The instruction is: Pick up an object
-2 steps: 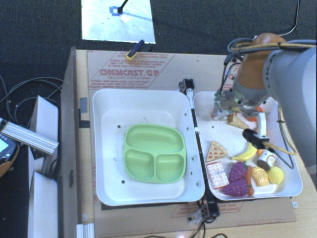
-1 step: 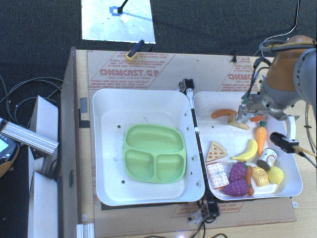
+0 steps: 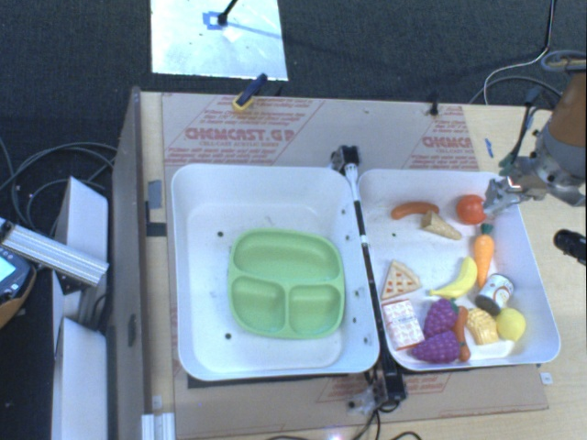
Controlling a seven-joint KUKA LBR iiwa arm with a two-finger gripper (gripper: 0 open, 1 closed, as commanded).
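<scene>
From the overhead camera, my arm [image 3: 567, 140] comes in from the right edge, its grey wrist bent down toward the far right corner of the right bin [image 3: 541, 273]. My fingers [image 3: 500, 195] hang just over that bin's far rim, low and close to the toys. Whether they are apart or together I cannot tell; they are too small and blurred here, and nothing shows between them.

Just left of my fingers, nearly touching, lies a tomato [image 3: 470, 209]. Just below them is a carrot [image 3: 483, 250], pointing toward the near side. Further left sit a sausage [image 3: 415, 210] and a cheese wedge [image 3: 442, 227]. Nearer the camera from my fingers lie a banana [image 3: 459, 280], a small can [image 3: 496, 291], a lemon [image 3: 511, 324], corn [image 3: 481, 325], purple grapes [image 3: 440, 333], a pizza slice [image 3: 399, 280] and a red-checked cracker [image 3: 402, 324], all crowded in the near half of the same bin.

Well to my left, the left bin [image 3: 197, 246] holds a green divided plate [image 3: 287, 282].

The board on the desk [image 3: 303, 126] beyond the bins carries red print reading "CHEMCAST GP", repeated at slants. The can's label is too small to read.
</scene>
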